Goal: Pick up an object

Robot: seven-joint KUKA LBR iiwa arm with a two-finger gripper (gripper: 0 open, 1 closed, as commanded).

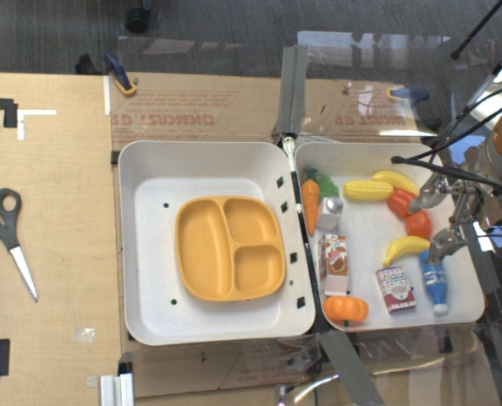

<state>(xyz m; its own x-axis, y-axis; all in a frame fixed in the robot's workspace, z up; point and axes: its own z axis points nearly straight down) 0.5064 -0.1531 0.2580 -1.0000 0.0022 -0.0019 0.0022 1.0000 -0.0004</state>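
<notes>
Left bin holds one thing: an orange divided plate with three compartments, lying flat near the middle. Right bin is crowded. Along its left wall I see a carrot with a green piece just above it, a small silver can, then a red-and-white carton and an orange fruit at the near corner. Further right: a corn cob, a banana just behind it, a red pepper, a second banana, a small printed box and a blue bottle lying near the right wall. The pincer sits over the right side of this bin, metal fingers spread apart with nothing between them; one finger is just above the blue bottle, the other near the red pepper. The tabletop is pale wood; scissors lie at the left edge, with black tape marks near the far left corner. Flattened cardboard lies behind the bins, a blue-and-yellow clamp at its corner. Grey carpet beyond.
</notes>
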